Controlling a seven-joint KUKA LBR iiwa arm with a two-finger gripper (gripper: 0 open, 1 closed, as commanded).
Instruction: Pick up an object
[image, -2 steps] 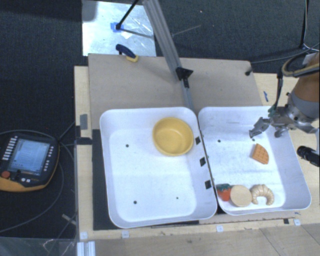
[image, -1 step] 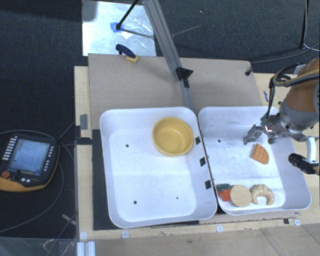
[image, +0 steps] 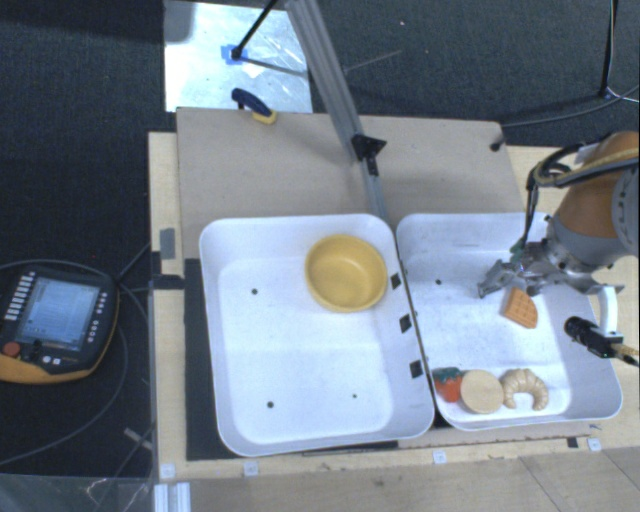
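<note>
**Desk:** What sits at the centre of the shot?

**Photographer:** An orange waffle-patterned wedge (image: 520, 308), a toy food piece, lies in the right bin (image: 450, 250), just below the gripper (image: 512, 276). The wedge's long axis runs from upper left to lower right in the camera view, its narrower end toward the tool.

**Desk:** Has the arm got it?

**Photographer:** No grasp shows. Grey fingers (image: 495, 280) splay apart above the piece, one reaching off to the tool's left, so the tool reads as released. The wedge appears to rest on the bin floor, touching or just beside the fingertips; which of the two cannot be told. By that reading the approach is made, while closing and lifting are left.

**Desk:** And farther out?

**Photographer:** Below the tool, along the bin's near wall, lie a red-and-green toy (image: 447, 383), a tan disc (image: 481, 391) and a croissant (image: 527, 389), close together. Well to the tool's left, a yellow bowl (image: 346, 272) stands upright in the left bin (image: 260, 400).
</note>
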